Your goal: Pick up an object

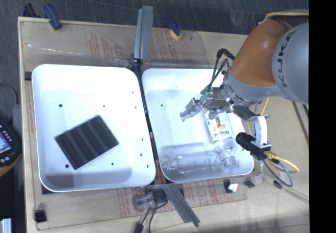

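My gripper point(198, 115) hangs over the middle of the right bin point(157, 122), open, with nothing between its fingers. Just right of it and toward the front lies a small white bottle with an orange and green label point(221, 133), partly under the wrist. A clear plastic bottle point(197, 162) lies on its side along the right bin's front wall. In the left bin point(42, 122) a dark ribbed rectangular block point(86, 141) lies flat, front left of centre.
The grey arm with its orange band point(262, 53) reaches in over the right bin's far right corner. A cable and connector point(260, 149) hang by the bin's right wall. Blue clamps point(51, 16) hold the board's back edge.
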